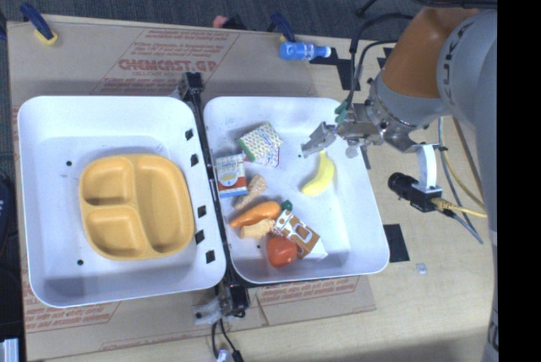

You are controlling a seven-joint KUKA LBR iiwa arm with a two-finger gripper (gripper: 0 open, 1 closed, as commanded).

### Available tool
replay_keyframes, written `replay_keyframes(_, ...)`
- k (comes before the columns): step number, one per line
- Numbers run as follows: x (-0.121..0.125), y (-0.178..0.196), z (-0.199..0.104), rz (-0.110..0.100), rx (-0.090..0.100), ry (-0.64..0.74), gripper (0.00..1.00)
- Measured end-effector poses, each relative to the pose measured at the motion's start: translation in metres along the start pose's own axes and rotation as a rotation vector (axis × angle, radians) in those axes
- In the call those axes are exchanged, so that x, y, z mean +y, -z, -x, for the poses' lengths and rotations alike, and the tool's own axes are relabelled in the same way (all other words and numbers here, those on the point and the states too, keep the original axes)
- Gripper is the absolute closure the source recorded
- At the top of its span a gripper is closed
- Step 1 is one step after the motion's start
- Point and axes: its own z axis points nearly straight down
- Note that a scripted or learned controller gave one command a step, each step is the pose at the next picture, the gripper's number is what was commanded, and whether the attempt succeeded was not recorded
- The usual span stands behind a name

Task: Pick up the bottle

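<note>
A small blue bottle-shaped thing point(300, 52) with a pale cap lies on its side on the brown board behind the right bin point(355, 221), outside it. My gripper point(326, 139) hangs over the right bin's back right part, just above the upper end of a yellow banana point(319, 176). It is well in front of the blue bottle and apart from it. Nothing shows held in it. A brown and white package point(297, 235) lies near the bin's front; I cannot tell whether it is a bottle.
The right bin also holds a white and green carton point(261, 144), a small juice box point(230, 174), a carrot point(255, 214) and a red vegetable point(281, 251). A yellow divided plate point(135, 205) sits in the left bin point(42, 132). Blue clamps point(38, 22) grip the board's back edge.
</note>
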Motion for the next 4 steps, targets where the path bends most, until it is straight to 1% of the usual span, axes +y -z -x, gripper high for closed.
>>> replay_keyframes(1, 0.040, 0.134, -0.056, 0.002, -0.001, -0.296, 0.00)
replay_keyframes(2, 0.040, 0.144, -0.057, -0.001, -0.001, -0.288, 1.00)
replay_keyframes(3, 0.041, 0.154, -0.057, -0.004, -0.002, -0.279, 1.00)
replay_keyframes(4, -0.022, 0.139, -0.009, -0.002, 0.000, -0.643, 1.00)
